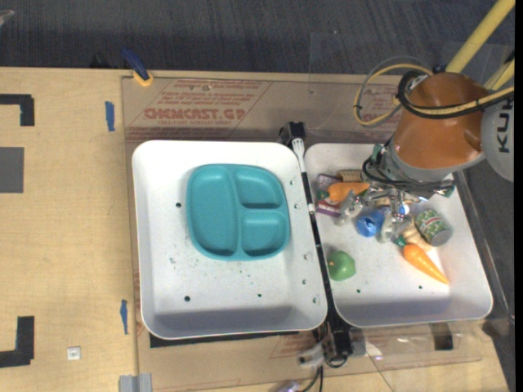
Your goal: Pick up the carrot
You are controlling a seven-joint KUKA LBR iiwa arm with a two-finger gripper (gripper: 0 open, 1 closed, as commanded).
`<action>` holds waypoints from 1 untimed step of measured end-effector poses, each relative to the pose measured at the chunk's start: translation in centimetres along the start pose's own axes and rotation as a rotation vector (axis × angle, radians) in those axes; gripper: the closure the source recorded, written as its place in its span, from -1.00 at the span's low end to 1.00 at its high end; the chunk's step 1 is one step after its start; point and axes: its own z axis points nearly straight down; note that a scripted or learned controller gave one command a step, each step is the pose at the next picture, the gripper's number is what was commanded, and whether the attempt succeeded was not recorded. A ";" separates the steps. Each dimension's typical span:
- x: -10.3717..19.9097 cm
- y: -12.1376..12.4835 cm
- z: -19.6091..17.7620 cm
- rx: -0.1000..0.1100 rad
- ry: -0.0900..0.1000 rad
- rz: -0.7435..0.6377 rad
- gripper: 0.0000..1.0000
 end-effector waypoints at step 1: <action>8.0 8.3 -0.3 0.000 0.002 -0.284 -1.00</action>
